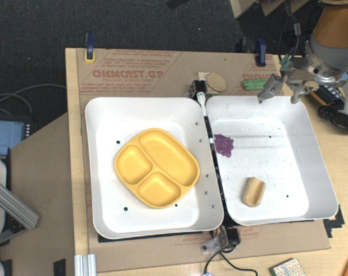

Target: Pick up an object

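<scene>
Cork [253, 191] sitting at 5 o'clock in right bin [312, 154]; I'm seeing gripper [282, 88] hovering at 12, fingers spread, empty. Round, so likely rolling away.

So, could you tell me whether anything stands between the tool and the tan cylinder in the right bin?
Nothing visible does. The tool hovers at the right bin's far rim; the tan cylinder lies near the front, and the purple piece sits off to the left.

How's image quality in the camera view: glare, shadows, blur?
Camera view: even overhead light, soft shadows beside the yellow divided plate and tan cylinder; mild glare on the right bin; gripper slightly soft, the bin contents sharp.
</scene>
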